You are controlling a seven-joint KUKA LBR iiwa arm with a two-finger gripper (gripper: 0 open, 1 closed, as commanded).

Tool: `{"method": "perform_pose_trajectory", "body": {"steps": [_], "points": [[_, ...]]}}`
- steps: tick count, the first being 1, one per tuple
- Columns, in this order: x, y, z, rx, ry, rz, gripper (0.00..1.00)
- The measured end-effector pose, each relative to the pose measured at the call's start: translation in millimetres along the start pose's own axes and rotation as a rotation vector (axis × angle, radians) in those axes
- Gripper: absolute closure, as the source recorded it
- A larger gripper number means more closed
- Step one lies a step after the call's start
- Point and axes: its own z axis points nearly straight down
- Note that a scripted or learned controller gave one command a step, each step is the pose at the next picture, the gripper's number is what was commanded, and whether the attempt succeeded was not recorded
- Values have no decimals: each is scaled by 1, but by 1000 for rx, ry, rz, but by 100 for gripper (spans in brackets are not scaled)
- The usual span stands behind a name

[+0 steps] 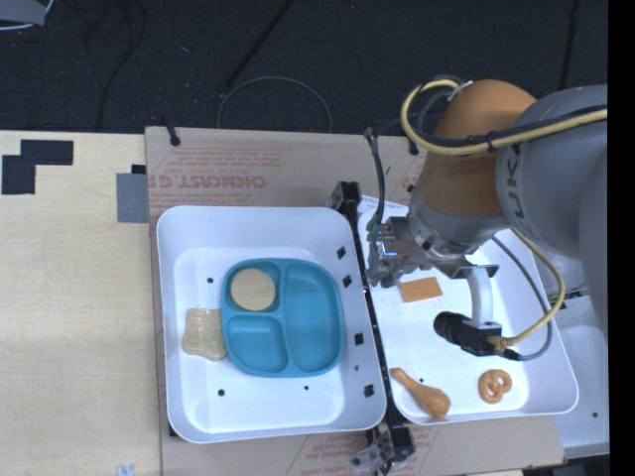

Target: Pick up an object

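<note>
claw above orange slice

Glossy white plastic bins, smooth matt blue plastic tray, dull brown cardboard underlay

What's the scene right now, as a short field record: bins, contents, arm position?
left bin: holds a blue divided tray and a pale lumpy piece touching the tray's left edge
tray contents: a round tan disc in the upper-left compartment
right bin: orange flat square, tan drumstick-shaped item, small pretzel
arm: over the right bin's upper part
gripper: fingers hidden, grip unclear
</note>
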Motion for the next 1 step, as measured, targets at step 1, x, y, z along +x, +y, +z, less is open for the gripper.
{"method": "perform_pose_trajectory", "body": {"steps": [1], "points": [[49,10,11,2,-2,1,100]]}}
